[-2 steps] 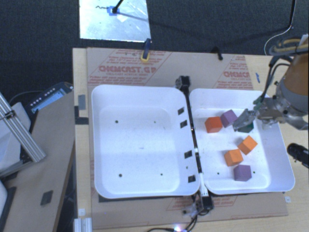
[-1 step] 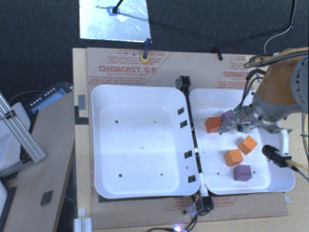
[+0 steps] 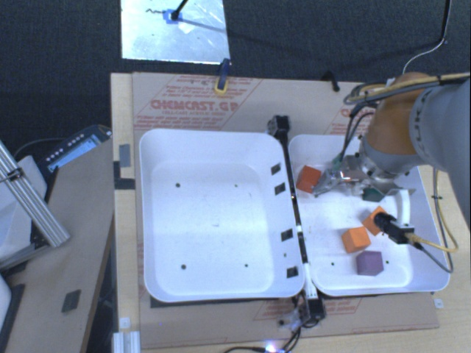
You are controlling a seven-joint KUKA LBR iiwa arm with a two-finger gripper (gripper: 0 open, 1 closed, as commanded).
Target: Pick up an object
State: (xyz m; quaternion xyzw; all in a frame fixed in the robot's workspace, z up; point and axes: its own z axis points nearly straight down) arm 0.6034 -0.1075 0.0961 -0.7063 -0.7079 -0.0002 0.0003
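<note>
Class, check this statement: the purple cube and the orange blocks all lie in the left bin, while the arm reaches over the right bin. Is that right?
Not quite. The camera view shows the purple cube and the orange blocks in the right bin, not the left bin. The rest holds: the arm reaches over the right bin.

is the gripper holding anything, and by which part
Cannot tell. The gripper sits low in the right bin beside an orange block, its tip too blurred to judge.
</note>
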